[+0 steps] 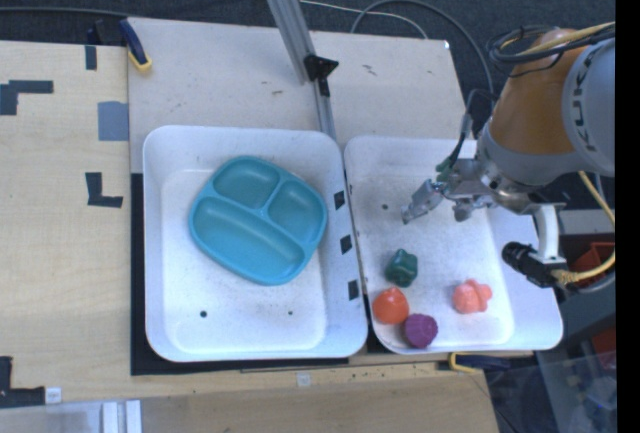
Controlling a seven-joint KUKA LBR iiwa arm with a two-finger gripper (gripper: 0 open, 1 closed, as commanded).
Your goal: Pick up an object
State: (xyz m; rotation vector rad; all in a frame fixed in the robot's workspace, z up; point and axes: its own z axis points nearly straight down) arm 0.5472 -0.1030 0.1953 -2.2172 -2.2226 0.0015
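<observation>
My gripper (437, 211) hangs over the middle of the right bin (372, 171), open, with nothing between its fingers. Four small objects lie in the near part of that bin. A dark green one (402, 267) sits just below and left of the gripper. Nearer the front edge are an orange-red one (390, 305) and a purple one (421, 329), close together. A salmon-pink one (471, 297) lies to their right. The gripper touches none of them.
The left bin (160, 251) holds a teal divided plate (259, 218). A grey metal post (290, 11) slants up from the join between the bins. Cables (400, 11) run behind the right bin. The arm's orange band (535, 111) stands over the bin's right side.
</observation>
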